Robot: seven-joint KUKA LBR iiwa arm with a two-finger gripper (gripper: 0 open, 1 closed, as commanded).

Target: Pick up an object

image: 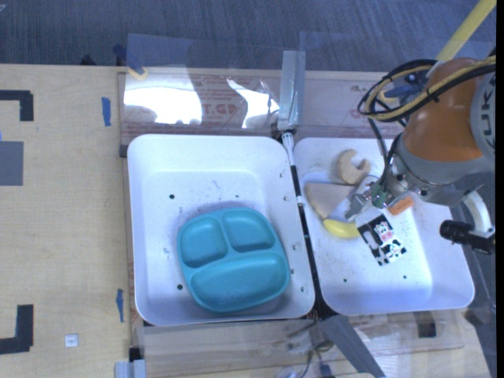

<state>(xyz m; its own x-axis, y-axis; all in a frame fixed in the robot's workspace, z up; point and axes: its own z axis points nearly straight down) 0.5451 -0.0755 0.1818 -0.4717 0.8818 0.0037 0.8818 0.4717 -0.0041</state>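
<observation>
The arm (pixel 441 124) reaches in from three o'clock, its orange band sitting over the right bin (pixel 441 286). The gripper (pixel 364 201) is down low in that bin, just past the bin's centre toward ten o'clock, right among a small cluster of things. Whether it is open or closed, I cannot tell from this angle; nothing is visibly caught in it.

At twelve o'clock from the gripper lies a tan wrench-shaped toy (pixel 352 166). At nine o'clock, close beside it, a pale wedge-shaped piece (pixel 323 196) lies flat. At seven o'clock, a small yellow banana (pixel 341 228) lies on the bin floor. At five o'clock, a black-and-white patterned block (pixel 381 239) lies just below the gripper. At three o'clock, a small orange piece (pixel 401 205) peeks out by the wrist.

Over in the left bin (pixel 157 172), a blue divided plate (pixel 231 260) lies toward six o'clock, well apart from the action.
</observation>
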